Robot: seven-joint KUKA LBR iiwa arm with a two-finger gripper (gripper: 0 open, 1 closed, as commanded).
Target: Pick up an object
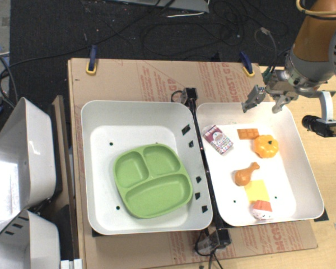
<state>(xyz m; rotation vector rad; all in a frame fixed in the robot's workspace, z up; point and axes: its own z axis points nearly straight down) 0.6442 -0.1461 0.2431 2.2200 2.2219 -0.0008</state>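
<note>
My gripper (pixel 267 101) hangs open above the far edge of the right bin (pixel 302 167), with nothing between its fingers. Below it in that bin lie an orange cracker (pixel 247 133), a yellow-orange pepper (pixel 266 146), a purple snack packet (pixel 218 139), an orange drumstick (pixel 246 174), a yellow block (pixel 257 191) and a small red and white item (pixel 261 208). All of them sit apart from the gripper.
The left bin (pixel 101 128) holds a green divided plate (pixel 152 179). A black divider (pixel 199 150) runs between the bins. White containers (pixel 22 161) stand off the bench at the left. Cables lie behind the board.
</note>
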